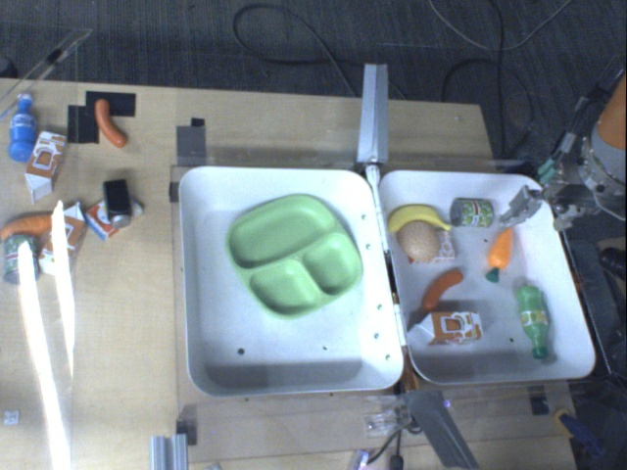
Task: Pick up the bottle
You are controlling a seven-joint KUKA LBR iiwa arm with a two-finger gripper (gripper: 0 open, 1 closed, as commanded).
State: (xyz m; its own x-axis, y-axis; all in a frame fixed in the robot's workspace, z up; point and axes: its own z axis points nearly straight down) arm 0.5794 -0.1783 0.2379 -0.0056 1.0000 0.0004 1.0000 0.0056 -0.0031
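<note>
The left bin (pixel 196 262) holds a green tray (pixel 294 254). In the right bin (pixel 578 346), the green bottle (pixel 533 318) lies at four o'clock. The gripper (pixel 527 204) hovers at one o'clock, its spread unclear.

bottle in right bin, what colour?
Green, with a paler label band; the bottle shows in the camera view.

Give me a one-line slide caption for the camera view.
Gripper above right bin's far edge; green bottle lies untouched near carrot.
</note>
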